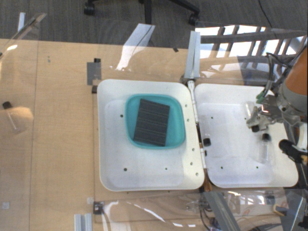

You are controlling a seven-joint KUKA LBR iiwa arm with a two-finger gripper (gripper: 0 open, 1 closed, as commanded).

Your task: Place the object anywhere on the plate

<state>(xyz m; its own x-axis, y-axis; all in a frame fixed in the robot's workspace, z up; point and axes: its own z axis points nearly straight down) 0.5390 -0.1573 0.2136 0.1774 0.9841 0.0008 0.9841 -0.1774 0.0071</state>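
A dark grey ribbed rectangular object (152, 122) lies flat on the teal plate (179, 129), which sits in the left white bin (110, 167). The object rests slightly tilted, wholly within the plate's rim. My gripper (259, 121) hangs over the right side of the right bin (226, 172), well apart from the plate and the object. Nothing shows in the gripper.
The grey arm with its orange band (294, 83) comes in from the right, with cables around it. A small black part (206, 141) sits at the ridge between the bins. A metal bar (193, 57) stands behind the bins. Bare wooden bench (48, 129) lies to the left.
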